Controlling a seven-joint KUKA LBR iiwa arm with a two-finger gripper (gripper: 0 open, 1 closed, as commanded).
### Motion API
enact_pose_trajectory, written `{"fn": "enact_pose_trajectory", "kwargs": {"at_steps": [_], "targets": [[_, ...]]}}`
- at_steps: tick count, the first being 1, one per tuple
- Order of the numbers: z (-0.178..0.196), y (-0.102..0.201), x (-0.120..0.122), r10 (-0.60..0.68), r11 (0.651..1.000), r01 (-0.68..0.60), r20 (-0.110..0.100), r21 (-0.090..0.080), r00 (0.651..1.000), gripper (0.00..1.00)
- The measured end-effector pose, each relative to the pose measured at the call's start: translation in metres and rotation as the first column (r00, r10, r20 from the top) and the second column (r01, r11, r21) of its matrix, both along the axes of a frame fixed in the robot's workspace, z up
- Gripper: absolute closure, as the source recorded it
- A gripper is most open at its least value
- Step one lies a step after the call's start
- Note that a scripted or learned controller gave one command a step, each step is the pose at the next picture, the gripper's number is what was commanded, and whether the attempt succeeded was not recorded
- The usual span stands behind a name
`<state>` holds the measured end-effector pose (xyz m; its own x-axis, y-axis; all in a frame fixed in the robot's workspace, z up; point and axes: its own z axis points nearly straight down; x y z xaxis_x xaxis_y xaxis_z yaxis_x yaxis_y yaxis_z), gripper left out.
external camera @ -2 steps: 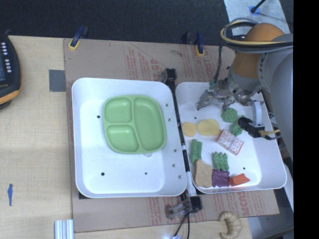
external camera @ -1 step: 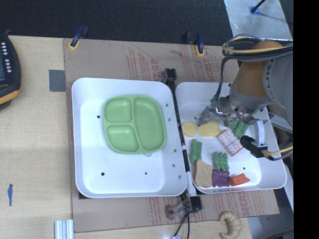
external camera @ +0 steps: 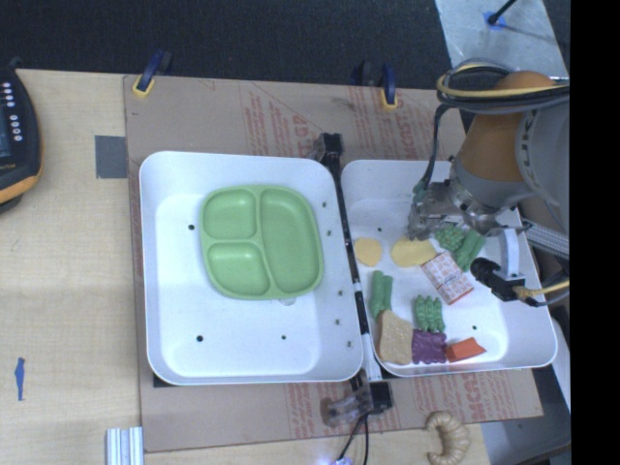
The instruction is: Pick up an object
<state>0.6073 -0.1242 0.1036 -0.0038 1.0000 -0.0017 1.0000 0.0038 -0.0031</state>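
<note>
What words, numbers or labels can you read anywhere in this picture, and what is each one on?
None can be read.
Cardboard sheet: faint red print, too blurred.
Small red-and-white packet in the right bin: printed pattern, too small.
Handheld pendant at the left edge: buttons, markings illegible.

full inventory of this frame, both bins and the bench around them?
bins: 2, white, side by side on the cardboard sheet
divided plate: 1, light green, in left bin
round yellow pieces: 2, right bin, near its middle
green toy vegetables: about 3, right bin
red-and-white packet: 1, right bin
tan slice: 1, right bin front
purple piece: 1, beside the slice
orange-red piece: 1, right bin front
clamps: 2, blue and yellow, sheet's back edge
pendant: 1, black and orange, left edge
arm: 1, grey and orange, over right bin
gripper: 1, low among the items
</note>
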Motion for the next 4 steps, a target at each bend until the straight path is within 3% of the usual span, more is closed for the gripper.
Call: {"fn": "enact_pose_trajectory", "kwargs": {"at_steps": [1,2,3,4], "targets": [[0.051,-0.031,-0.009,-0.003,1.0,0.003,0.004,0.0,1.0,1.0],[0.048,-0.029,-0.009,-0.001,1.0,0.001,0.001,0.001,1.0,0.0],[0.069,-0.025,-0.099,-0.002,1.0,0.002,-0.007,0.004,1.0,0.0],[0.015,-0.017,0.01,0.005,1.0,-0.005,0.007,0.0,1.0,0.0]]}}
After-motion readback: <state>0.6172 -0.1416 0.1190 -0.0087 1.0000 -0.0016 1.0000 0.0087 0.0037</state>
